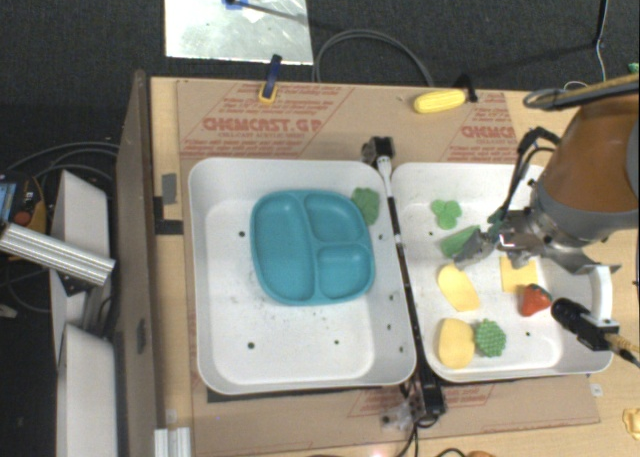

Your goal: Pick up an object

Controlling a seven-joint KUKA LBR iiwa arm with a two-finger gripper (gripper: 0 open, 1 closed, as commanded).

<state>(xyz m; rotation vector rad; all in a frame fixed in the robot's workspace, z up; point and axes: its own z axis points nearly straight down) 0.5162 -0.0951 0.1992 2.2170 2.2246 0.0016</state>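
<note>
My gripper (503, 241) hangs low over the middle of the right bin (480, 177), at the end of the grey and orange arm (590, 175). A dark green piece (459, 242) lies just left of it, touching or nearly so. Under and beside the gripper is a flat yellow slice (518, 274), with a red piece (536, 300) below that. A light green floret (445, 212) sits further back. Two yellow pieces (459, 288) (456, 342) and a bumpy green piece (490, 338) lie toward the front.
The left bin (225, 345) holds a blue divided plate (310, 245) and a green piece (366, 204) at the plate's far right corner. A black part (580, 323) juts over the right bin's front right corner. A yellow handle (438, 100) lies on the board behind.
</note>
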